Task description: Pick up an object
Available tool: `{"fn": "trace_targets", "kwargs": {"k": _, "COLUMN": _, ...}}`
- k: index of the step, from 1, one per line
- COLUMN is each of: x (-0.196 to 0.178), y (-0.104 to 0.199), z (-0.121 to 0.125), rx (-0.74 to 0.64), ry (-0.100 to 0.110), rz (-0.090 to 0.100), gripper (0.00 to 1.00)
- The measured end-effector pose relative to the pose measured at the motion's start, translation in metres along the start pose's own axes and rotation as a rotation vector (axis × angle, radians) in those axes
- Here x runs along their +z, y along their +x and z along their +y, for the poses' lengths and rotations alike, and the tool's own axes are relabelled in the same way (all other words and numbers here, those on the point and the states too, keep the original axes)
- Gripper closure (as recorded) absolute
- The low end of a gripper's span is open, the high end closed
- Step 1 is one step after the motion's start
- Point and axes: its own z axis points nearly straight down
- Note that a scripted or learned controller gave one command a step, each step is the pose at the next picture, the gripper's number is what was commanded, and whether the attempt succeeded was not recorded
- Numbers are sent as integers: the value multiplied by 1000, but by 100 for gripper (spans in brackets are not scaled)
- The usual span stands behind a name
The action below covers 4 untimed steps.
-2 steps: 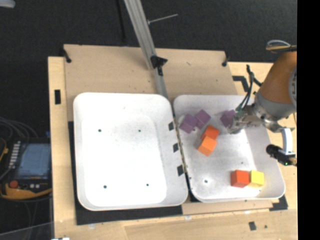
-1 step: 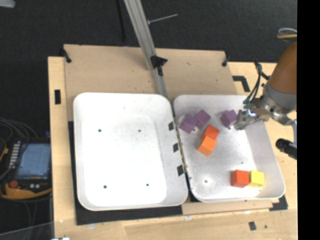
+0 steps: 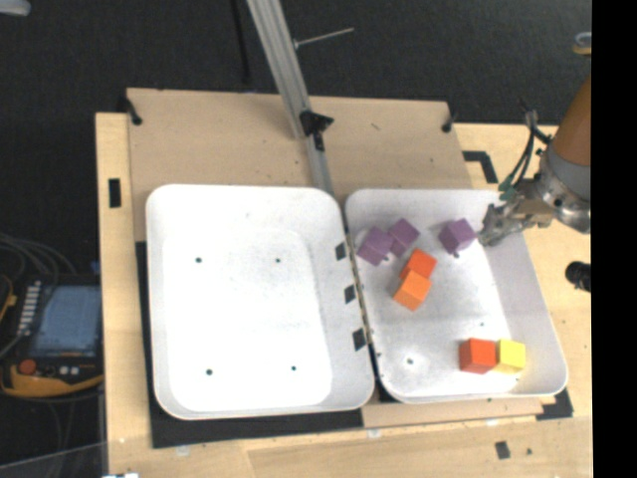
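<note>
Bench (image 3: 109,267): two white bins side by side. Left bin (image 3: 249,297) bare but for a few dark dots. Right bin (image 3: 532,307) holds all the blocks.

Arm (image 3: 572,157) reaches in from the right; the gripper (image 3: 495,225) sits over the right bin's upper right area, just beside the lone purple block (image 3: 457,235). Too small and blurred to read; cannot tell whether anything is pinched. Nothing visibly between its tips.

Blocks, right bin: a purple pair (image 3: 388,241) touching near the upper left; two orange blocks (image 3: 415,279) touching just below them; a red block (image 3: 479,355) and a yellow block (image 3: 512,355) side by side near the lower right corner.

Likely target, by my judgement: the lone purple block, nearest the gripper and standing apart from the others.

Risks:
- The gripper looks offset to the block's right. Closing from there may nudge the block leftward instead of straddling it.
- The bin wall is close to the gripper; a low approach may clip it.
- If it shifts to a touching pair instead, the neighbour may block a tip or get dragged.

Writing: none legible. A device with a screen (image 3: 62,322) sits left of the bench; its text is unreadable.
</note>
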Motion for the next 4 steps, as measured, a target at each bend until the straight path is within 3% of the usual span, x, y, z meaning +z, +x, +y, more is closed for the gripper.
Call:
{"fn": "trace_targets", "kwargs": {"k": 2, "x": -20, "y": 94, "z": -24, "rx": -3, "ry": 4, "rz": 4, "gripper": 100}}
{"fn": "trace_targets", "kwargs": {"k": 3, "x": -15, "y": 144, "z": -24, "rx": -2, "ry": 6, "rz": 3, "gripper": 100}}
{"fn": "trace_targets", "kwargs": {"k": 4, "x": -5, "y": 197, "z": -40, "rx": -2, "ry": 7, "rz": 3, "gripper": 100}}
